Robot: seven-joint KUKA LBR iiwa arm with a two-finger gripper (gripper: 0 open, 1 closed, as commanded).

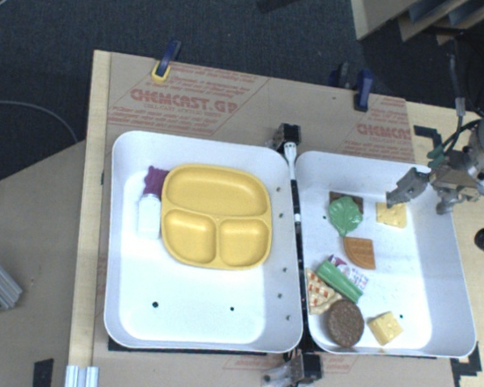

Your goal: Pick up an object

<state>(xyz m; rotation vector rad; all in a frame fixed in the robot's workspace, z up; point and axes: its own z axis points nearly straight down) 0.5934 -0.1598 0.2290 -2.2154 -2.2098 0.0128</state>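
- Hovering over the far corner of the right bin (pixel 459 261), my gripper (pixel 421 192) has its two fingers spread apart with nothing between them; one fingertip sits just above the pale yellow cheese piece (pixel 391 216).
- I judge the main risk to be a glancing close: the cheese piece is flat and lies under one finger, not centred between the two, so the fingers could skid over it or push it toward the bin wall.
- The green leafy piece (pixel 344 215) lies just beside it (on top of a brown square), so a drifting descent may catch the wrong thing or two at once.
- Right bin contents, front to back: a yellow cube (pixel 384 326), a dark round cookie (pixel 344 323), a waffle-patterned piece (pixel 318 291), a green stick (pixel 339 279) and an orange cracker (pixel 360 252).
- Left bin (pixel 182 313) holds a yellow divided tray (pixel 217 216), with a white bottle (pixel 147 214) and a purple item (pixel 154 180) tucked against its left side.
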